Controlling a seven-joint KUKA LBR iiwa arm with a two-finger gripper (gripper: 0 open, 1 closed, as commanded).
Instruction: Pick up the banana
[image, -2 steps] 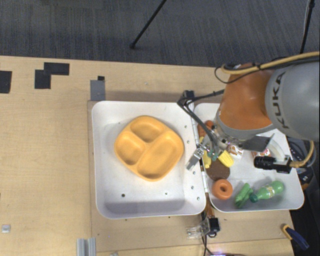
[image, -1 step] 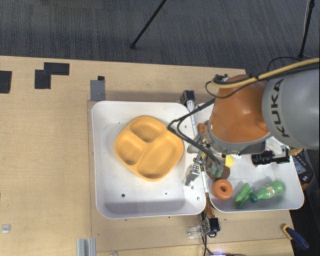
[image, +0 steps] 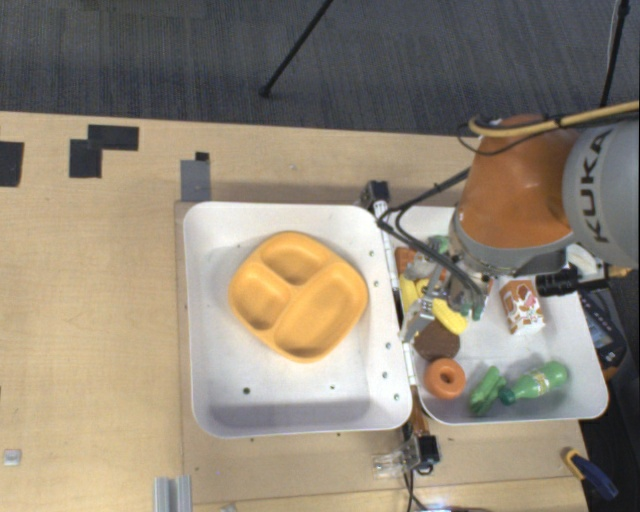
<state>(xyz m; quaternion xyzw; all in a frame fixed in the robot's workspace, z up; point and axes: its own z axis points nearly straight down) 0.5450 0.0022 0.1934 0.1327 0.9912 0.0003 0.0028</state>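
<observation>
The arm hangs over the right bin (image: 590, 400), and the gripper (image: 440, 305) is down at its left wall, on the banana (image: 447, 318). The banana lies just above a brown round piece (image: 437, 343) and an orange donut (image: 445, 378). I cannot tell the state of the gripper. This looks like the grasp step; next comes a straight lift, if the hold is firm.

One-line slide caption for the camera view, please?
Tool low over the banana in the right bin; yellow tray fills the left.

Pincer (image: 437, 300) sits over the banana (image: 448, 318) in the right bin (image: 590, 395).
</observation>
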